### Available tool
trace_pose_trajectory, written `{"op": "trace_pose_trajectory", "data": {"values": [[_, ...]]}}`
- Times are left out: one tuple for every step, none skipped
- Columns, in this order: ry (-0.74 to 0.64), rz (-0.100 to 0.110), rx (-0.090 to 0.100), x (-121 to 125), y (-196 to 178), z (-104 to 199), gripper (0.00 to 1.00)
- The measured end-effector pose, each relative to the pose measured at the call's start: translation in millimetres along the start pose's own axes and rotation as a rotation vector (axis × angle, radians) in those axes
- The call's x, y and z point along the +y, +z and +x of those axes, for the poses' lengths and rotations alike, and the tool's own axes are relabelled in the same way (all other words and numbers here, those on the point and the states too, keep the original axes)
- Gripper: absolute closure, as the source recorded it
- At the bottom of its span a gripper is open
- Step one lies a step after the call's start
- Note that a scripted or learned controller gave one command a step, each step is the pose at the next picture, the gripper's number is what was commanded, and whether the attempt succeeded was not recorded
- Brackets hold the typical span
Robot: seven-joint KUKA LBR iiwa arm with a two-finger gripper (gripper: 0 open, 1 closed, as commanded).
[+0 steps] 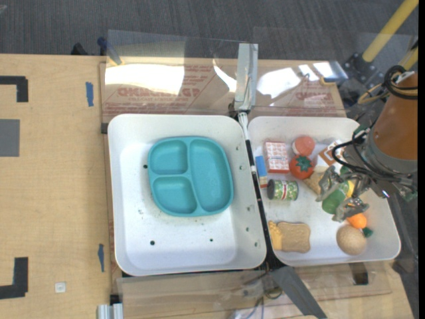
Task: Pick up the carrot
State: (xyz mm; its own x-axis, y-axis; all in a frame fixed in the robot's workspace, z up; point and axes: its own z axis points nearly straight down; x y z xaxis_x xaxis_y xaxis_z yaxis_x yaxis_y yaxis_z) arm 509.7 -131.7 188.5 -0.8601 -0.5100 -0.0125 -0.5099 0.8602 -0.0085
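Observation:
The carrot [358,221] is a small orange piece with a green tip, lying near the front right of the right bin [385,251]. My gripper [340,195] hangs low over that bin, just above and left of the carrot. A green toy vegetable [333,201] lies right at the gripper's tip, partly covered by it. The arm's orange band [397,128] rises at the right edge of the view.
The right bin also holds a red tomato [302,167], a red-and-white box [277,157], a green-labelled can [284,191], a bread slice [294,236] and a beige potato [352,240] beside the carrot. A teal divided plate [190,175] lies in the left bin [133,244].

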Motion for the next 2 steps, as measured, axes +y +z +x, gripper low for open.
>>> {"op": "trace_pose_trajectory", "data": {"values": [[-0.126, -0.009, 0.01, -45.5, 29.1, 36.8, 1.0], [-0.292, -0.005, 0.001, 35.7, -29.7, -16.2, 1.0]]}}
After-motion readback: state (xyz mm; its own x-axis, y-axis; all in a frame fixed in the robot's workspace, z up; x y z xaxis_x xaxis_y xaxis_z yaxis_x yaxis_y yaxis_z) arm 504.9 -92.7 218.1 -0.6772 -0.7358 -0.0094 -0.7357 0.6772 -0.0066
